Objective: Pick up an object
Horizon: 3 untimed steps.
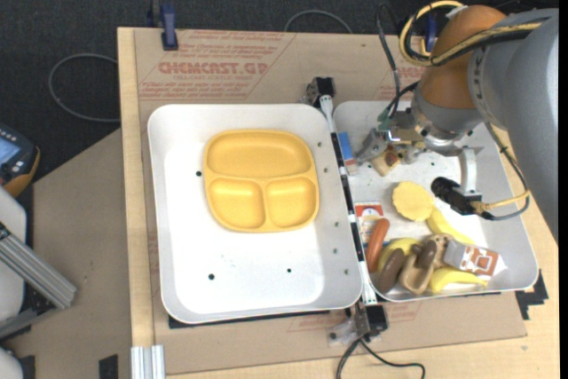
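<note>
Cardboard-topped bench (133,191) fills most of what we see from above, printed with red lettering along its far edge and set on dark carpet. On it sit two shallow white plastic bins side by side. The left white bin (177,262) holds a yellow plastic plate with three compartments (262,178), which lies in the far half of the bin, one long section at the back and two smaller ones in front.

The grey robot arm with an orange band (497,58) reaches in from the right and bends down over the far part of the right white bin (519,231). Its two-finger gripper (390,148) hangs low near the bin's far left corner, just beside a small brownish object that we cannot make out clearly. We cannot tell whether the gripper is spread or closed, nor whether it grasps anything.

The things to pick lie in the right bin. A round pale yellow slice (413,201) rests near the middle. In the near part, touching one another, we find a yellow toy banana (448,280), a brown sausage-shaped piece (419,266), a red toy hot dog (376,240) and a small orange and white box (475,260). A blue clamp (166,22) grips the bench's far left edge.
</note>
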Tool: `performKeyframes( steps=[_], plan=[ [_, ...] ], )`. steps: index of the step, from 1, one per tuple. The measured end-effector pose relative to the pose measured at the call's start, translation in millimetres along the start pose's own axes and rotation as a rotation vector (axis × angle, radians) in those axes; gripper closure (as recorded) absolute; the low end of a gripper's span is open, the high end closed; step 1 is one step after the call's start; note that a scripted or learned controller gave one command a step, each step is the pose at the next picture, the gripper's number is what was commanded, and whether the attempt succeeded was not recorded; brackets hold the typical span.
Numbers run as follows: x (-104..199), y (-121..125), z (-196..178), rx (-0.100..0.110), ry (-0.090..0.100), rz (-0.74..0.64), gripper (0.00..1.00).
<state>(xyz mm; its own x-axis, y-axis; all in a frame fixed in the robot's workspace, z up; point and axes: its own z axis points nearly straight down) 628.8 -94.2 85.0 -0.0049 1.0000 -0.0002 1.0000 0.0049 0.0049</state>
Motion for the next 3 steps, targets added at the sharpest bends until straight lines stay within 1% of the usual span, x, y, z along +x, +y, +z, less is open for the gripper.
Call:
performKeyframes(
  steps=[1, 2, 3],
  plan=[
    [-12, 37, 2, 0.013, 0.0, 0.004, 0.0],
    [-1, 36, 1, 0.012, -0.001, 0.005, 0.0],
    [-1, 37, -9, 0.011, -0.001, 0.005, 1.0]
  ],
)
